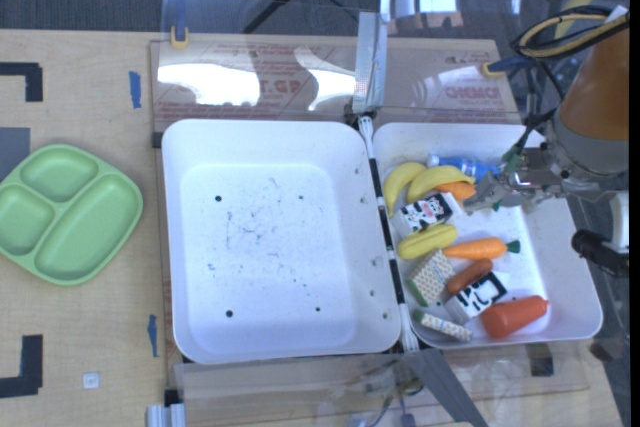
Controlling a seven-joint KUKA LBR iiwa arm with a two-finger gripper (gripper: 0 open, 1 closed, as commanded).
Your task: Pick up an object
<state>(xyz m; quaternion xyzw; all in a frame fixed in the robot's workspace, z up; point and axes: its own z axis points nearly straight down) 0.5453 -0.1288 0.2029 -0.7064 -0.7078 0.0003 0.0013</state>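
White plastic forms both shallow bins on the bench: the left bin shows a bare floor with faint scuffs and a few dark dots, while the right bin holds all the loose objects, crowded toward its left wall. Along that wall, from far edge to near edge, lie two yellow bananas, a black-and-white printed block, a third banana, a perforated beige sponge, and a small patterned piece at the near left corner. Beside them lie an orange carrot, a second black-and-white block, and a red-orange pepper-like item near the near edge; a blue-capped bottle lies at the far edge. The gripper hangs over the bin's far half, just right of the bananas; whether its claw is spread or pinched cannot be told. Clear panels stand behind both bins. A green divided plate sits at the bench's left edge. The bench is pale wood with blue and black tape marks.
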